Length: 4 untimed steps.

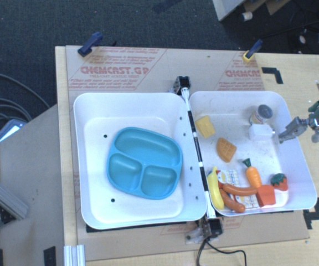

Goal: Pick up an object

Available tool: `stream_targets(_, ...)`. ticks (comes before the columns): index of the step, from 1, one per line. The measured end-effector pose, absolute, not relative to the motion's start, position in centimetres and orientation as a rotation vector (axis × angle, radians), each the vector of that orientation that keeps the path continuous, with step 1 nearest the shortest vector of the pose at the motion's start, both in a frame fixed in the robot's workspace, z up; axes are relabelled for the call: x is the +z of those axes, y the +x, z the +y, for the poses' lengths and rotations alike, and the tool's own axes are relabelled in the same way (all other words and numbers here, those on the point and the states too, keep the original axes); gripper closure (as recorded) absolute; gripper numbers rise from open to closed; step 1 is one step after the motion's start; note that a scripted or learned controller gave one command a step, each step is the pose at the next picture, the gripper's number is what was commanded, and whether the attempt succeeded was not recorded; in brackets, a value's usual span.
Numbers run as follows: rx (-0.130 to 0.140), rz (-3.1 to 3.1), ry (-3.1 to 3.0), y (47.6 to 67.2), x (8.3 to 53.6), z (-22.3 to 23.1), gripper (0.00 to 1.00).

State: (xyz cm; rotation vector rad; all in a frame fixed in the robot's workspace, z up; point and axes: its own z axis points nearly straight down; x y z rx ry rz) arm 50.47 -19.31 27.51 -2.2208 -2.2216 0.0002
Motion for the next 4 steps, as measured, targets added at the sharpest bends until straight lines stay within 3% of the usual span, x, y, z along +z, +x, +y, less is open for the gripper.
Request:
stream_targets(1, 0.001, -2.220, -2.220, 47.9, 14.0, -16.2, 0.00)
stream_targets(2, 0.000, -2.222, -2.221, 54.8, 8.4, -16.3, 0.00)
stream_targets(3, 0.001, -2.221, -2.219, 60.9, 8.5, -15.6, 0.00)
stream_targets(4, 0.001, -2.222, -2.220, 57.7, 8.4, -11.4, 0.00)
